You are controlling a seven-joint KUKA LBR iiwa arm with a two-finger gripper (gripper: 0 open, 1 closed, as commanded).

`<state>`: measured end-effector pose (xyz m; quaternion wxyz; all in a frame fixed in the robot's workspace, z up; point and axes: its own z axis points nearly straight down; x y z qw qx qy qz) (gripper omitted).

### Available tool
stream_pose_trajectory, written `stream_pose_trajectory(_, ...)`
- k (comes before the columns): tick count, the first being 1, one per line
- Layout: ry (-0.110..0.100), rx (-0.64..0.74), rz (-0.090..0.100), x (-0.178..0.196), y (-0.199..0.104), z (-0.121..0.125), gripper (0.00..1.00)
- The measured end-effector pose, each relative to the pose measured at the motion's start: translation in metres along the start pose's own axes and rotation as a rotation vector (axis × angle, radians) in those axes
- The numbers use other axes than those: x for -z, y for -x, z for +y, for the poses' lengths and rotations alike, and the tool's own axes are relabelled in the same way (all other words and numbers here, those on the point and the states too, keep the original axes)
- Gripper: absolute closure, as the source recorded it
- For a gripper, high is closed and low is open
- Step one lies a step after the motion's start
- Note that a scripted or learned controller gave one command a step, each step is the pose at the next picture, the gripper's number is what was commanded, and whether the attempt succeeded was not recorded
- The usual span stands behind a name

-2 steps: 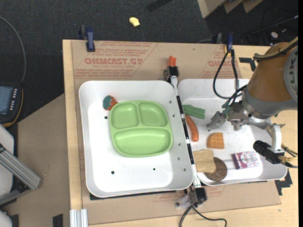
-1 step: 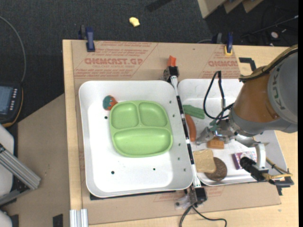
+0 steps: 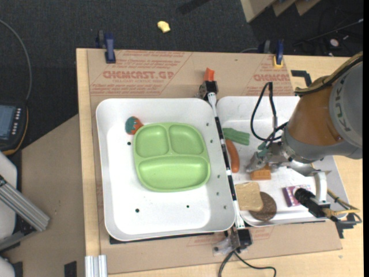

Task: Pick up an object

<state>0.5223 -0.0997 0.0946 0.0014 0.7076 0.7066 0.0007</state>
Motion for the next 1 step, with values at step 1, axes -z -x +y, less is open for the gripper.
stream_pose_trajectory(1, 0.014, 0.012, 0.002, 0.0967, -0.0791, 0.0732, 1.00)
